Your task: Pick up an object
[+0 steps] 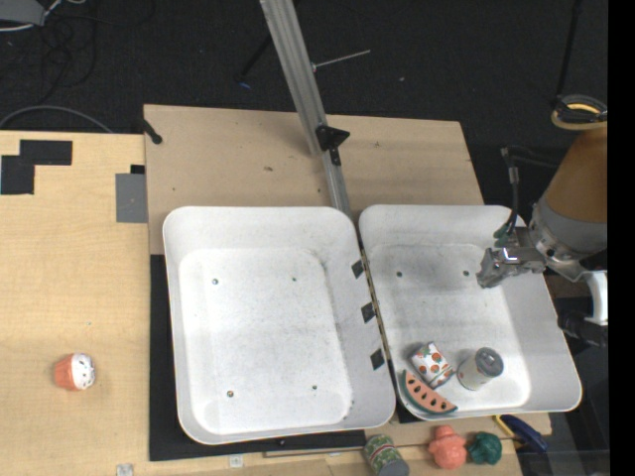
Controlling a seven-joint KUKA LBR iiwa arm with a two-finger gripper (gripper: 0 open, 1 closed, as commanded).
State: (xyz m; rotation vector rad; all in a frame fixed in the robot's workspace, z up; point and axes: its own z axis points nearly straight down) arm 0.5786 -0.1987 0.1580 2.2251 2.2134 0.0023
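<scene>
This is a robotics lab, set up for grasping trials. A plywood bench (248, 157) carries two shallow white bins side by side, the left bin (263, 325) and the right bin (456, 266), clipped together along their shared edge. An aluminium rail (303, 77) rises at a slant behind them. The grey and orange robot arm (575, 196) reaches in from the right. Loose cables (50, 8) trail over the dark floor at the upper left. Small toy-like test objects (451, 370) lie in the right bin's near corner, and a few more rest just outside its front rim.
</scene>
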